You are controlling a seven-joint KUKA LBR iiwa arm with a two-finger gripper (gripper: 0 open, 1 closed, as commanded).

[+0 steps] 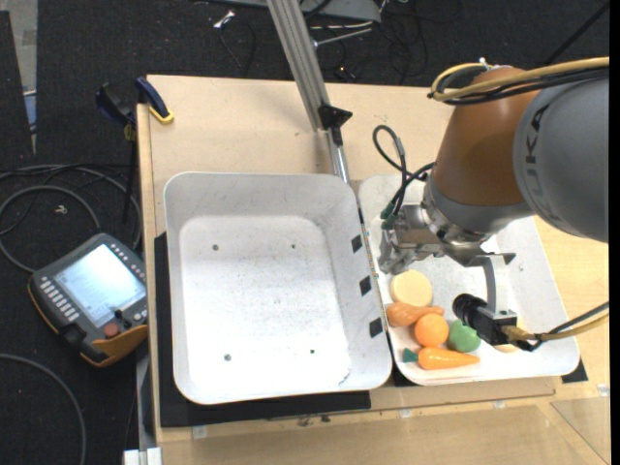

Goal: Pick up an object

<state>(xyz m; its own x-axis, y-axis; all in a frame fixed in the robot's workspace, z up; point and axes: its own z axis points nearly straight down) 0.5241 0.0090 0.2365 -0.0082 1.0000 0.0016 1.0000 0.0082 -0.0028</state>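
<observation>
Centrally, the grey arm with its orange band (504,139) reaches in from the right of the frame over the right-hand shallow white bin (542,279), its gripper (412,245) low above the bin's upper left; how far that tool is open cannot be told. Just below it, at lower centre-right, cluster a pale yellow round piece (411,288), an orange ball (432,330), a green rounded piece (464,338) and an orange carrot-shaped toy (448,358), beside the larger left-hand white bin (262,279).
</observation>
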